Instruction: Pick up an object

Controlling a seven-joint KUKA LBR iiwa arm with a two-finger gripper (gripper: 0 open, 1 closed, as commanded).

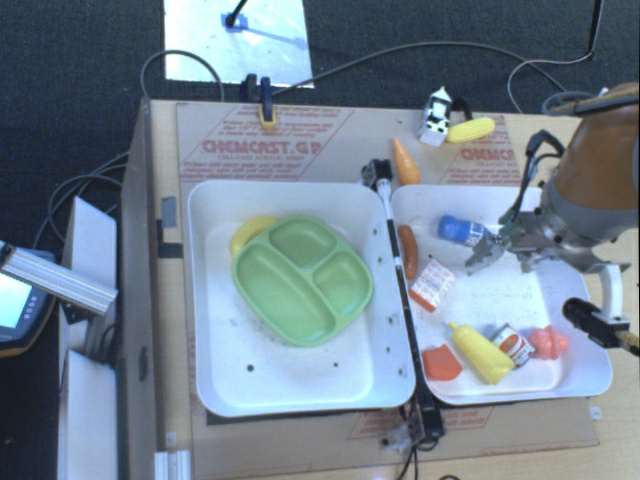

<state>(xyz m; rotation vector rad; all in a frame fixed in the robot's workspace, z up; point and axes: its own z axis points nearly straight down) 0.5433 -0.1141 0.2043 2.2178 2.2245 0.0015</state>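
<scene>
My gripper (482,250) hangs over the right bin (585,368), near its upper middle, with its fingers pointing left and open; nothing sits between them. A blue can (458,230) lies just to the upper left of the fingertips. Also in this bin are a brown sausage (408,251) along the left wall, a white and red box (432,285), a yellow mustard bottle (478,352), an orange-red piece (441,364), a small red can (514,345) and a pink toy (548,343).
The left bin (215,368) holds a green divided tray (301,279) lying over a yellow object (250,232). Behind the bins on the cardboard lie an orange carrot (405,161), a black and white cow toy (436,117) and a yellow banana (471,129).
</scene>
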